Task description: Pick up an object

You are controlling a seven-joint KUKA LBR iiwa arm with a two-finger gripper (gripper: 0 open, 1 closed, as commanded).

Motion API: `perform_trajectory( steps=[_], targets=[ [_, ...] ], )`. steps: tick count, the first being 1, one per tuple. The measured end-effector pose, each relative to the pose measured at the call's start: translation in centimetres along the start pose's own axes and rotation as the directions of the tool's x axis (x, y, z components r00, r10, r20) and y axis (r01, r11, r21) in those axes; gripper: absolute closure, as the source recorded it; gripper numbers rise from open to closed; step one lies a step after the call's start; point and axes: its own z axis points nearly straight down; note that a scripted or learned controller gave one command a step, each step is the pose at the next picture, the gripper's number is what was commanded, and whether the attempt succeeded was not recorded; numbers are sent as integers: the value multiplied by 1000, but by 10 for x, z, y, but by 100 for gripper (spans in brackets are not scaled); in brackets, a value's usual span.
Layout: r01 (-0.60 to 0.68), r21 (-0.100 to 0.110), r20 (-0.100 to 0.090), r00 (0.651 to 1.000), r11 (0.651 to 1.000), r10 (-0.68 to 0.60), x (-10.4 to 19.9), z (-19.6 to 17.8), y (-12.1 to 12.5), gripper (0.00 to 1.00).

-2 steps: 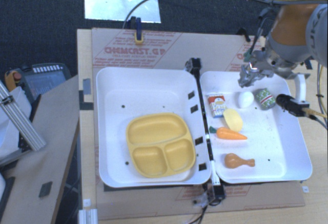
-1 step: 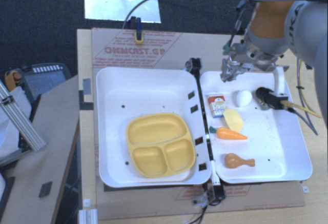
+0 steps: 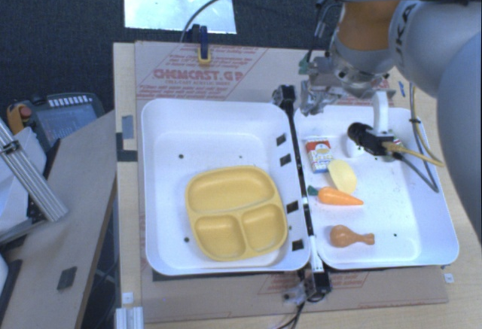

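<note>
Gripper [image 3: 320, 99] hangs over the far-left corner of the right bin [image 3: 433, 233], apparently poised above the pile to choose a target; whether it grips anything cannot be told from here. Candidate objects lie nearer and slightly right of it: small carton [image 3: 318, 153], yellow piece [image 3: 343, 176], carrot [image 3: 340, 198], drumstick [image 3: 350, 237]. Left bin [image 3: 162, 169] holds a yellow divided tray [image 3: 236, 211].
</note>
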Motion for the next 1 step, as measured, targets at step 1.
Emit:
perform_trajectory(
  steps=[1],
  targets=[
    [0,1,0,1000,1000,0,52,-2,-1,100]
  ],
)
